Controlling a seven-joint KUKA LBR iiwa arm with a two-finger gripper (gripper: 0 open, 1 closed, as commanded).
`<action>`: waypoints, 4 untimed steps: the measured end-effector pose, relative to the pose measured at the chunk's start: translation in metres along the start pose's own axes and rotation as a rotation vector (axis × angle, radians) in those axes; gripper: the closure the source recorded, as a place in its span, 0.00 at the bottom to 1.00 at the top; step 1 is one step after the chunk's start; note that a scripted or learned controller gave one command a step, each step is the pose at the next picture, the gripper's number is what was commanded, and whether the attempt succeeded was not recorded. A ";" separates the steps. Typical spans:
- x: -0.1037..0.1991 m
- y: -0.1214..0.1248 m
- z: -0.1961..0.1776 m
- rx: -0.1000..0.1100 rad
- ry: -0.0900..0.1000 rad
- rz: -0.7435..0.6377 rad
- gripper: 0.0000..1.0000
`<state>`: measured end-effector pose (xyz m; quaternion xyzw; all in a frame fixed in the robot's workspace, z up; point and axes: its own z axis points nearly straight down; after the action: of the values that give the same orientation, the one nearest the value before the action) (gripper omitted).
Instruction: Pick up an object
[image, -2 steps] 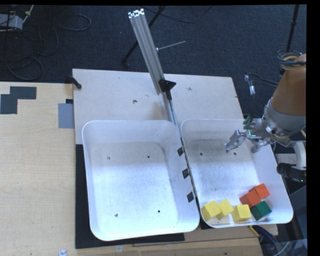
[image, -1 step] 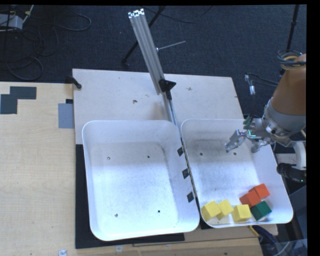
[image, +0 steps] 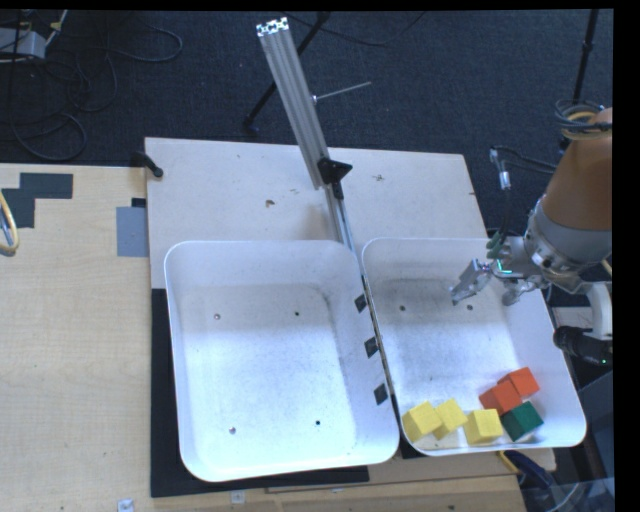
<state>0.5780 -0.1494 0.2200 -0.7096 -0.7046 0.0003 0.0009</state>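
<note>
A cluster of small blocks lay in the near corner of the right-hand bin (image: 440, 260): a red block (image: 511, 386) sat against a green block (image: 522, 420), with three yellow blocks (image: 452, 418) strung in a row just beside them along the bin's near rim. Well apart from the blocks, toward the bin's far side, the gripper (image: 472, 285) hung above the bin's floor with its two fingers spread apart and nothing between them. Behind the gripper the grey arm (image: 563, 240) with its orange band reached in over the bin's right rim. Just beside the right-hand bin, across a shared divider, sat the left-hand bin (image: 190, 300). A slanted metal rail (image: 300, 110) rose from beyond the right-hand bin's far left corner, over the pale board (image: 240, 190) beneath both bins.
</note>
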 end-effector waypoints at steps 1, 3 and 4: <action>0.000 0.000 0.000 0.000 0.000 0.000 0.00; 0.000 0.000 0.000 0.000 0.000 0.001 0.00; 0.000 0.000 0.000 0.000 0.000 0.001 0.00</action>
<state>0.5780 -0.1497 0.2200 -0.7101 -0.7041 0.0003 0.0007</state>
